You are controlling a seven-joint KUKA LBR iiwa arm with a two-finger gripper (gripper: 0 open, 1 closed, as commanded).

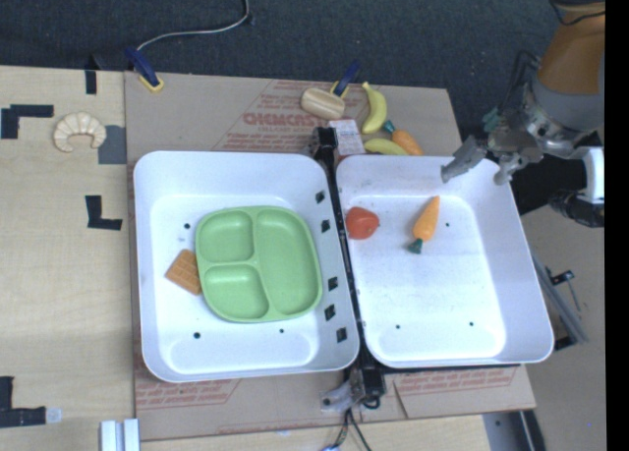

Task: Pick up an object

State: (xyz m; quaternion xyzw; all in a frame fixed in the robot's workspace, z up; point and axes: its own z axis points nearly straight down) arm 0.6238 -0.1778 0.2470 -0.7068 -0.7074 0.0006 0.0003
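In the left bin point(157, 341) a green divided plate point(259, 263) lies flat, with an orange cracker-like piece point(184, 270) tucked at its left edge. In the right bin point(491, 331), further up, a carrot point(425, 222) lies slanted, leaf end down, well apart from a red tomato point(362, 224) near the divider. The carrot looks like a light, stiff plastic toy, likely smooth and a bit slippery; a grip across its thick orange middle seems safest. Beyond it the gripper point(480, 164) hangs over the bin's far right rim, its two fingers spread apart with nothing between them. Past the bins, a banana point(374, 107) and a bread roll point(321, 101) lie on the cardboard, a croissant point(79, 131) far left.
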